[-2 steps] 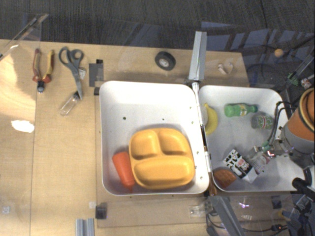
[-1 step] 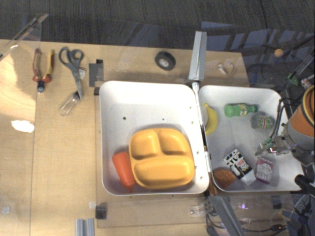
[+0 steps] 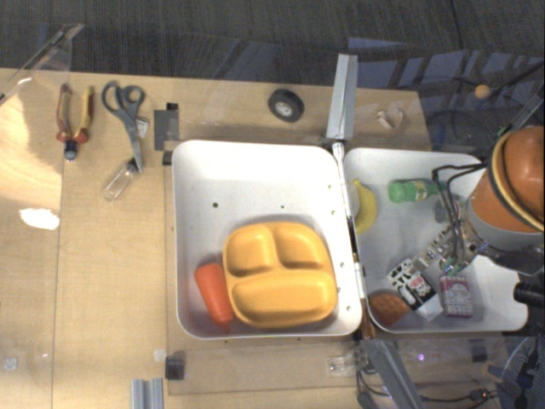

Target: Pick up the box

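A small pink-patterned box point(image 3: 456, 296) lies near the front of the right bin point(image 3: 502, 318). A black-and-white packet point(image 3: 411, 281) lies just left of it. My gripper point(image 3: 448, 257) hangs low over the bin, just above and slightly left of the pink box, between it and the packet. The grey arm with its orange band point(image 3: 518, 186) comes in from the right and covers the bin's right side. Nothing shows held in the gripper.
The right bin also holds a green bottle point(image 3: 412, 191), a yellow banana-like piece point(image 3: 366, 206) and a brown object point(image 3: 389, 308). In the left bin point(image 3: 255, 164) lie a yellow divided tray point(image 3: 279, 273) and an orange cylinder point(image 3: 213, 293). Scissors point(image 3: 128, 113), pliers point(image 3: 72, 118) and a tape roll point(image 3: 286, 104) lie on the bench.
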